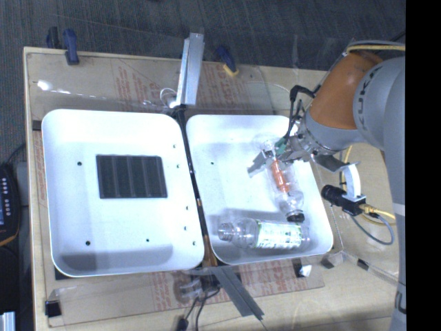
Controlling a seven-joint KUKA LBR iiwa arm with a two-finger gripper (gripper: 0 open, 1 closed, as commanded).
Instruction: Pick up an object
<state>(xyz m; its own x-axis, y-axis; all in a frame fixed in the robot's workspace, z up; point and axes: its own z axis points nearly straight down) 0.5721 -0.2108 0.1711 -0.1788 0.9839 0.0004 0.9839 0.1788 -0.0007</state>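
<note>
In the right bin [227,136], a small clear bottle [281,180] with orange contents and a black cap lies lengthwise near the right wall. My gripper [265,158] is low over that bottle's upper end, reaching in from the right. A larger clear bottle [265,234] with a green and white label lies on its side along the bin's near wall. A dark grey ribbed rectangle [131,176] lies flat in the middle of the left bin [69,240].
The two bins meet at a dark seam [193,185]. A metal bar [190,67] stands behind them, with blue clamps [70,45] on the bench's far edge. The right bin's left half is bare white floor.
</note>
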